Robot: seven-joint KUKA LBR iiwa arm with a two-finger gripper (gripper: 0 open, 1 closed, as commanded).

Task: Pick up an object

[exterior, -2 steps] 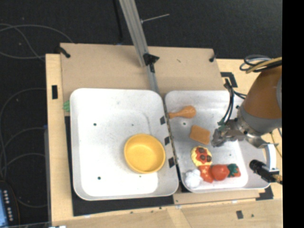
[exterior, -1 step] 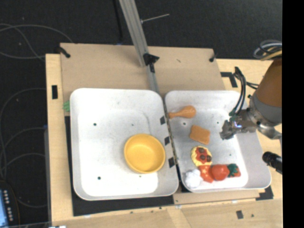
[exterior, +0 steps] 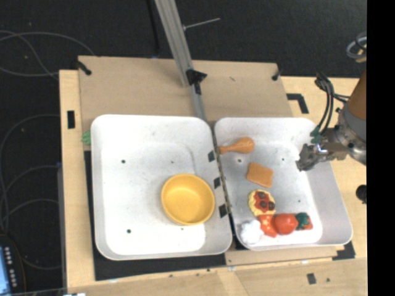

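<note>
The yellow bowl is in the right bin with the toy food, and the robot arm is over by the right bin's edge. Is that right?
Not quite. The camera view shows the yellow bowl in the left bin, by itself. The toy food lies in the right bin, and the gripper is at that bin's right edge, as you said.

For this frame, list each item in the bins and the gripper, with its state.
Yellow bowl: upright, in left bin.
Drumstick toy: lying flat, right bin.
Orange block: lying flat, alone.
Pizza slice toy: lying flat, by the tomato.
Tomato toy: resting near front wall.
White ball: front corner.
Gripper: above right bin, holding nothing visible.
</note>
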